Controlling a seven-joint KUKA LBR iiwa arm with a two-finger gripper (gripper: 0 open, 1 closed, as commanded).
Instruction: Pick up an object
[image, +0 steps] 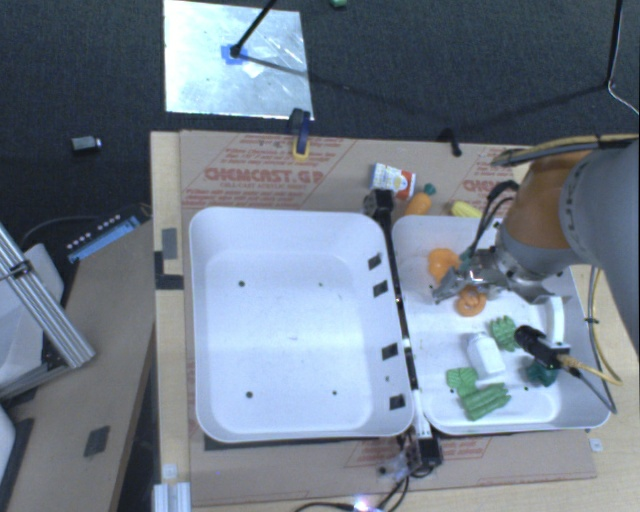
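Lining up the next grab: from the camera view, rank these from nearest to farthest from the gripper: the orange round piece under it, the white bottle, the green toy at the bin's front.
1. Orange round piece, right by the gripper.
2. White bottle, mid right bin, toward the front.
3. Green toy, front of the right bin.

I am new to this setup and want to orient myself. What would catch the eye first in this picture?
The grey arm with its orange band reaches in from the right, its gripper low over orange pieces in the right bin. Green toys and a white bottle cluster nearer that bin's front.
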